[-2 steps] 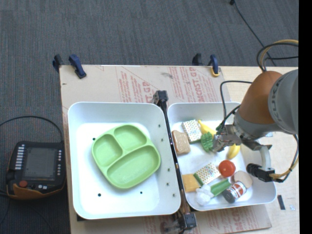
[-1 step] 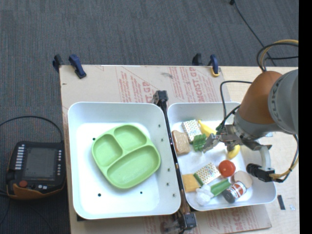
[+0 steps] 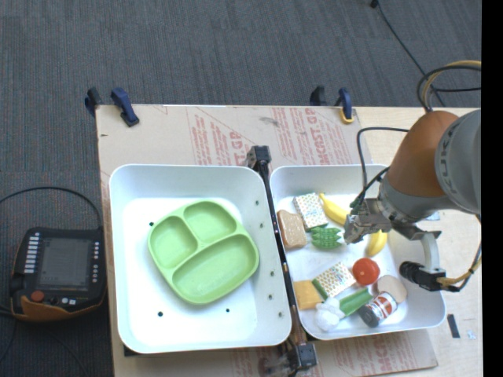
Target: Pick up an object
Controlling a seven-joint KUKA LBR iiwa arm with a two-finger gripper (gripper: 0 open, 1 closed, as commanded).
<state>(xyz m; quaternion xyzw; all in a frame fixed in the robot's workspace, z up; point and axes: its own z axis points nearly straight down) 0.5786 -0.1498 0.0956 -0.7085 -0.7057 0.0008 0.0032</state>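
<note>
Gripper [image 3: 351, 230] low in the right bin [image 3: 428, 309], over the toys; how far it is open cannot be told, and nothing is seen held. Banana [image 3: 333, 209] lies just up-left of it, near touching, green leafy piece [image 3: 324, 236] directly left. Banana judged light, stiff, smooth plastic, likely slippery: take it across the narrow middle, not the tapered ends.

- The bins [image 3: 126, 210] looked like smooth white plastic.
- The green divided plate [image 3: 203, 250] looked matt plastic.
- My bench board [image 3: 236, 132] was printed cardboard.
- The floor [image 3: 196, 38] was rough grey carpet.
</note>
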